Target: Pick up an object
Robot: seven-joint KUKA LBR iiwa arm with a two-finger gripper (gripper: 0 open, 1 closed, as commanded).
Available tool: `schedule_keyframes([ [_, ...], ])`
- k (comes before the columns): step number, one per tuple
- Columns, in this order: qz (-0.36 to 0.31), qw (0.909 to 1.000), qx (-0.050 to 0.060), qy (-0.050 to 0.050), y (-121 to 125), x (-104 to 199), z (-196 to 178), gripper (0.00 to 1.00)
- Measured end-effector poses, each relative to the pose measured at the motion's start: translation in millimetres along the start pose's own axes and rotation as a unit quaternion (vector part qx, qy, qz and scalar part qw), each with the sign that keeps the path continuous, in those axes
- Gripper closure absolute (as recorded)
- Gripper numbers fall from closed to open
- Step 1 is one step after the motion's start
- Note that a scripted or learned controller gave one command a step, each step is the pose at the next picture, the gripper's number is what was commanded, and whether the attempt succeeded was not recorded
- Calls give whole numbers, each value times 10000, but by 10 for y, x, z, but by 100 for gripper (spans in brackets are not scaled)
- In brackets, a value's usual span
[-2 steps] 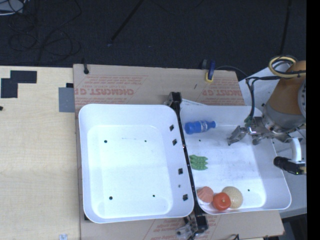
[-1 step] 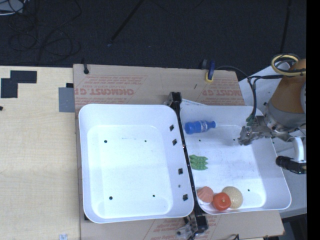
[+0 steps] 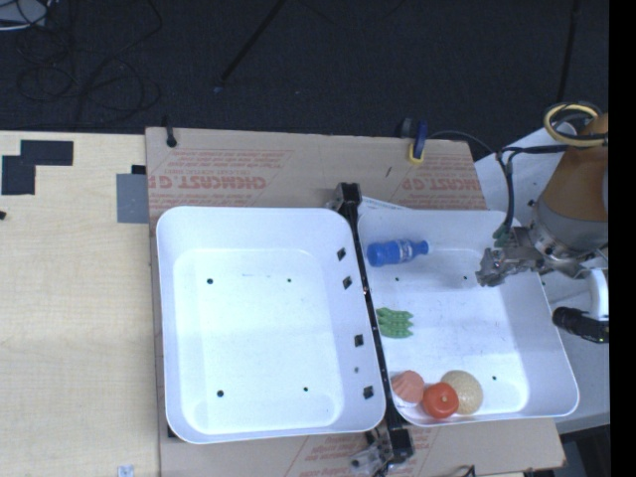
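Cardboard-lined worktop (image 3: 248,172) carries both bins, and I see the jaws (image 3: 494,266) low at the right bin's (image 3: 556,386) far edge, their spread beyond telling, nothing visibly lifted: blue bottle (image 3: 397,252) just beside, green piece (image 3: 394,323) and round toys (image 3: 437,394) well apart.

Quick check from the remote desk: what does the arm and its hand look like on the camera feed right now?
The arm has an orange-tan band above a grey wrist section. Its hand is small, dark grey metal. A black cable loops beside the arm, and a yellowish ring sits at its top.
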State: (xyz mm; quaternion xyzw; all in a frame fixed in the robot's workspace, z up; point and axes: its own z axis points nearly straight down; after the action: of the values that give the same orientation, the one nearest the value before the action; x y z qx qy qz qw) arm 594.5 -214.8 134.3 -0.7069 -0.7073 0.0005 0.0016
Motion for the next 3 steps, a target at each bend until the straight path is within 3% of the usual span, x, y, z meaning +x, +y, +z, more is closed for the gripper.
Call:
schedule_keyframes([
  [1, -19, 10000, 25, 19, -602, 808, -72, 100],
  [2, -56, 10000, -38, 18, -502, 1893, -858, 100],
  [3, -38, 10000, -39, 5, -403, 2577, -1620, 100],
])
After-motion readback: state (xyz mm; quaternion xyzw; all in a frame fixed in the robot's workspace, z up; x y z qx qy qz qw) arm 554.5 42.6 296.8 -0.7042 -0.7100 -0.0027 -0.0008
